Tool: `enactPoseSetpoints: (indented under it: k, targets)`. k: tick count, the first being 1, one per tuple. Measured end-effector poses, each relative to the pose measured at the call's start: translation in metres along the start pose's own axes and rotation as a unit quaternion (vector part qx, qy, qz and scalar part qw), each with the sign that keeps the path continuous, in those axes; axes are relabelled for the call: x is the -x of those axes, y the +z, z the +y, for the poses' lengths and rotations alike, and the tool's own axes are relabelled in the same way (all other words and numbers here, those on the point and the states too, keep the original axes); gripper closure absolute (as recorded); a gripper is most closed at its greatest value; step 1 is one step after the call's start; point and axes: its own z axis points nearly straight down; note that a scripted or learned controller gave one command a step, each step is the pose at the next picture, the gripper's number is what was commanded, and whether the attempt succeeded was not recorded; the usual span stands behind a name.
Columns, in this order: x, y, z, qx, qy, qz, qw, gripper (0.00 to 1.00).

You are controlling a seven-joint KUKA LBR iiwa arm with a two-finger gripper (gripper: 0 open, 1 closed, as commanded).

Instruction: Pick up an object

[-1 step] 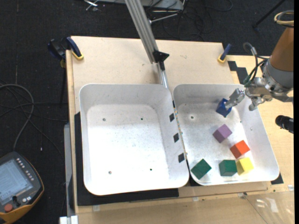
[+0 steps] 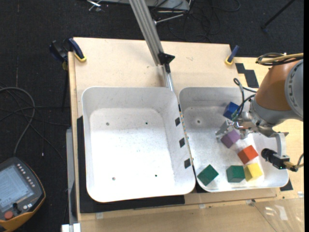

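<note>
Take the right bin (image 2: 203, 98) as your landmark: every block you could pick lies in it, and the arm (image 2: 280, 93) reaches over its right rim. The hand (image 2: 235, 124) is low inside that bin, toward its middle, just above the purple block (image 2: 230, 138), and you cannot tell whether it touches the block or whether it is open or closed. The blue block (image 2: 231, 110) sits just behind the hand, toward the bin's far wall. Nearer the bin's front wall you have the orange block (image 2: 247, 154), then the yellow block (image 2: 254, 171) touching a green block (image 2: 235, 173), and a darker green block (image 2: 208, 174) apart at the front left corner. The left bin (image 2: 89, 129) adjoins it on the bench (image 2: 120, 62).
</note>
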Motion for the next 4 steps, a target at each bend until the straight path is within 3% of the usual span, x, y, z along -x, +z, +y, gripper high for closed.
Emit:
enactPoseSetpoints:
  k: [1, 2, 3, 4]
  targets:
    - [0.0, -0.011, 0.0, 0.001, 0.0, -0.001, 1.0, 1.0]
    - [-0.005, -0.004, -0.081, 0.003, 0.001, -0.002, 1.0, 1.0]
    - [-0.032, -0.117, -0.081, 0.003, -0.003, -0.001, 1.0, 1.0]
    - [-0.088, -0.057, 0.0, -0.001, -0.005, 0.001, 1.0, 1.0]
